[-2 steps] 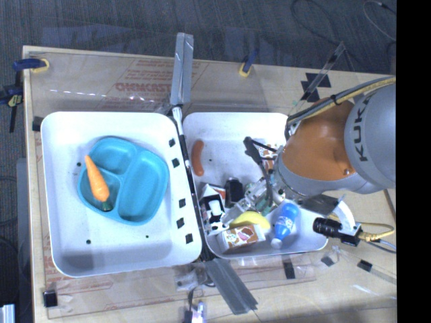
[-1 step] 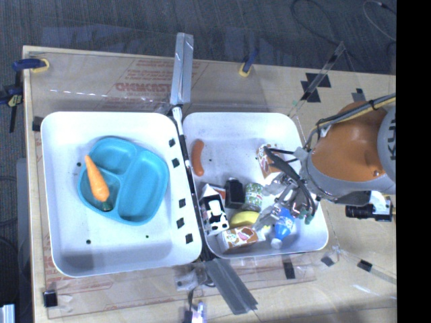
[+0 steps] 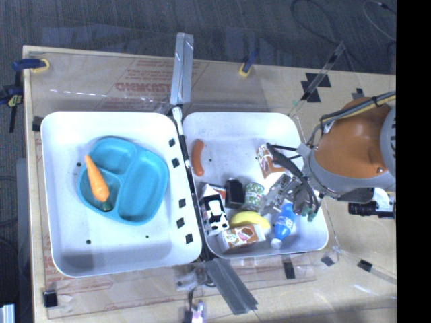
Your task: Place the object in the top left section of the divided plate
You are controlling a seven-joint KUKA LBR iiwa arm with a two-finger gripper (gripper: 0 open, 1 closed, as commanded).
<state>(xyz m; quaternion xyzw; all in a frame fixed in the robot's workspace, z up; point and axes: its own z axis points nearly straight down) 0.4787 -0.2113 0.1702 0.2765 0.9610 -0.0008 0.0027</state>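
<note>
A blue divided plate sits in the left bin. An orange carrot lies along the plate's left side, slanting from the upper-left rim down into the lower-left section, with a small dark green piece at its lower end. My gripper hangs low over the right bin, above the clutter near a blue bottle and a green-and-white can. I see nothing clearly held in it.
The right bin also holds a red sausage, a brown carton, a black block, a banana, a small juice carton and a black-and-white carton. A raised divider separates the bins.
</note>
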